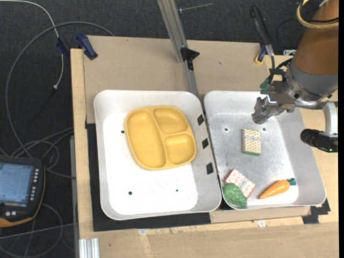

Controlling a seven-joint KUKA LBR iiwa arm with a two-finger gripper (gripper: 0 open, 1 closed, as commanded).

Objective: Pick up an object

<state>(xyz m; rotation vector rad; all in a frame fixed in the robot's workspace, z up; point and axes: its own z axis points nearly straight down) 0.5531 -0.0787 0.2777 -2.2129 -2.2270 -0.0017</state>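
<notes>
small patterned box (251, 142) lies just below the tool (262, 113) — seemingly apart.

bins (107, 144): white, the right one finely speckled grey
plate (159, 137): plain yellow
box (251, 142): cream with a fine green check, green lower edge
packet (240, 181): white and red pattern
green toy (234, 195): leafy green
carrot (275, 189): orange, dark green top
arm (317, 47): orange band above grey
gripper (264, 112): dark grey
bench (134, 63): tan
clips (86, 46): blue
pendant (19, 190): grey and orange, pale blue screen
floor (32, 90): dark, with white and black cables
</notes>
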